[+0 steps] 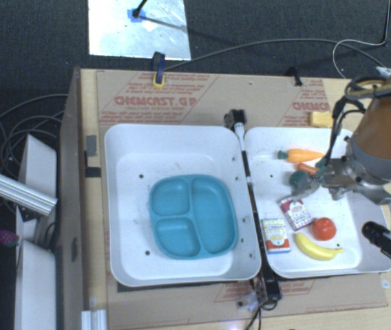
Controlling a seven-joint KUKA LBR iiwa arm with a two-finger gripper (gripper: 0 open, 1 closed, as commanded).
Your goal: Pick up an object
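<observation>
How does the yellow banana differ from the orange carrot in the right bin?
The yellow toy banana is curved and lies at the right white bin's near edge; the orange toy carrot is straight, with a green end, and lies toward the far edge. The banana sits clear of the gripper; the carrot is just beside it. Both lie flat.

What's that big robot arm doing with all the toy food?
The robot arm is reaching into the right bin, where a carrot, banana, tomato and small cartons lie. Its gripper is low near the carrot, with nothing seen lifted. A blue plate sits in the left bin.
</observation>
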